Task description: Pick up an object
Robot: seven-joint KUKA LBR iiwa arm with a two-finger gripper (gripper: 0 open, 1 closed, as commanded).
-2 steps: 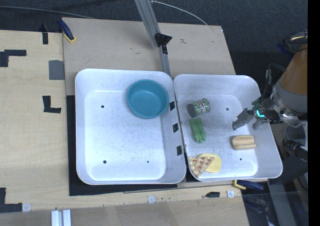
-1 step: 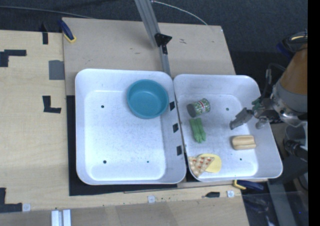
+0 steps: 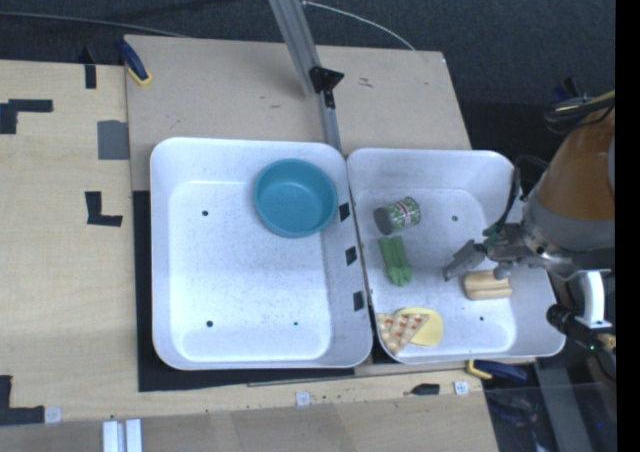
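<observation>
Arm [image 3: 580, 190] reaching in from the right over the right bin [image 3: 500, 165], with the gripper [image 3: 470, 262] hanging just above and left of a tan block [image 3: 487, 286]. Its dark fingers [image 3: 461, 262] are spreading apart, open and holding nothing. The block, the nearest candidate for the pick, is lying near the bin's right side; a green toy [image 3: 396, 260] and a small can [image 3: 398, 214] are sitting further left, and a yellow wedge [image 3: 410, 328] is resting at the front edge. A blue bowl [image 3: 295, 197] is occupying the left bin [image 3: 180, 270].

Risks, as judged from here: the gripper is sitting off-centre from the block, so a straight descent could be landing one finger on its top or nudging it toward the wall instead of straddling it. The block's low, flat shape may also be letting the fingers close above it.

Writing: the can seems to be carrying a green label, but the print is too small to read.
</observation>
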